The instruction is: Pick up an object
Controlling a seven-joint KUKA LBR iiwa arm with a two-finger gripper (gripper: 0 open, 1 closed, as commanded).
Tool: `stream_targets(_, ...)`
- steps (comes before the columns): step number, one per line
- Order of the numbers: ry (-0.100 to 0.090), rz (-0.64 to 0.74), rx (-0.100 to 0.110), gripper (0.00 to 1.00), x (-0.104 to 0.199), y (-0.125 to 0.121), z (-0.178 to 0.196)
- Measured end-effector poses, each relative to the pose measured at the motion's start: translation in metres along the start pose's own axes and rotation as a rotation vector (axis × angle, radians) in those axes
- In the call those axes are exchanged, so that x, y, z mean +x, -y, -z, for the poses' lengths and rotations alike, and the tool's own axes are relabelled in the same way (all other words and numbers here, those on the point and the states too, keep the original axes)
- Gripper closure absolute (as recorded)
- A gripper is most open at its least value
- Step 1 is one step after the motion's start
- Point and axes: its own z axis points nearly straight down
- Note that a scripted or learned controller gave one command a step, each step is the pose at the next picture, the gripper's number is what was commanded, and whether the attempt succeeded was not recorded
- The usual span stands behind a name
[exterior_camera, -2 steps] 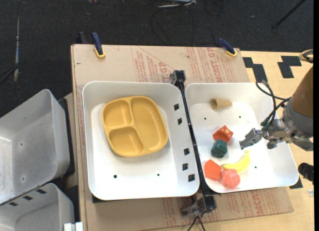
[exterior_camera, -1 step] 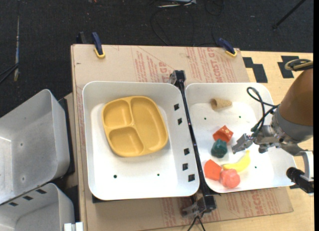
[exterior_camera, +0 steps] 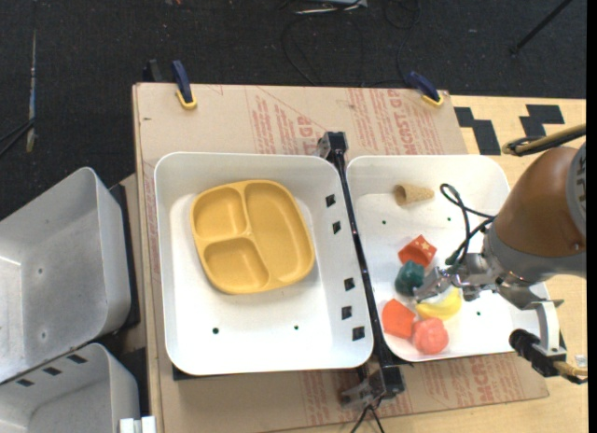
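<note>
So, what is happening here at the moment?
A robot arm reaches in from the right over the right bin. Its gripper is down among a cluster of small toys: a yellow banana, a dark green piece and a red block. Nothing is visibly lifted. The left bin holds a yellow divided plate.

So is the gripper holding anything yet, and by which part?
Cannot be told. The gripper is down among the toys in the right bin, between the teal piece and the yellow piece.
</note>
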Motion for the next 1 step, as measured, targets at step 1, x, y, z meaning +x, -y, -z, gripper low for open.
stream_targets(1,0.0,0.0,-0.001,0.0,0.0007,0.0003,-0.0205)
